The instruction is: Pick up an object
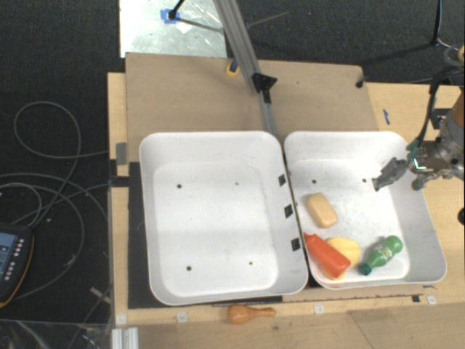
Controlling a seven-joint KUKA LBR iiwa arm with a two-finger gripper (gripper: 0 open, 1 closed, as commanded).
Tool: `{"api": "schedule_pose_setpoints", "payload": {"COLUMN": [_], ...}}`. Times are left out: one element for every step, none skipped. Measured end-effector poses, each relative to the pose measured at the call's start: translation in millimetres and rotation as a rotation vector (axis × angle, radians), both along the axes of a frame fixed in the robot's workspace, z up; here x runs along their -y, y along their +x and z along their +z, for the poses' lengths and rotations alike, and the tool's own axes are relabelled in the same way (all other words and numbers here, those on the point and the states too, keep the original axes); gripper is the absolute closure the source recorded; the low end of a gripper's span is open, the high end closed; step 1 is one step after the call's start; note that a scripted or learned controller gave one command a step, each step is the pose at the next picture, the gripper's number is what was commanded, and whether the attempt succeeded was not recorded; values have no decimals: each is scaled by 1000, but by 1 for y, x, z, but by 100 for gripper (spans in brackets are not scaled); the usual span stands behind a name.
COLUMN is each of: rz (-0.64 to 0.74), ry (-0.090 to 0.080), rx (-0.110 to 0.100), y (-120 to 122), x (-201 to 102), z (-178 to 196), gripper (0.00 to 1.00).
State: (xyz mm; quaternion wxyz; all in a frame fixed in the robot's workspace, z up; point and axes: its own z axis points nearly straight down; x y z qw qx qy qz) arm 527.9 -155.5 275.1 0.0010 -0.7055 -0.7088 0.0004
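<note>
Brown worktop [320,93] carries two white bins. Right bin [349,147] holds a tan block [321,210], orange carrot [326,256], yellow piece [346,249] and green bottle [381,254]. Hand [400,174] hovers at the bin's right rim, fingers spread, holding nothing. Centre over one isolated item, preferably the block, before descending.
</note>
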Motion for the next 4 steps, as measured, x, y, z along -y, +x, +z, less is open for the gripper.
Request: {"api": "schedule_pose_setpoints", "payload": {"rz": [-1,-5,-4,-5], "ry": [-1,0,0,1], "rx": [4,-1,-2,-3], "y": [1,2,8,-1], "x": [0,8,11,14], "z": [2,-45,-105,-163], "gripper": [0,0,0,0]}}
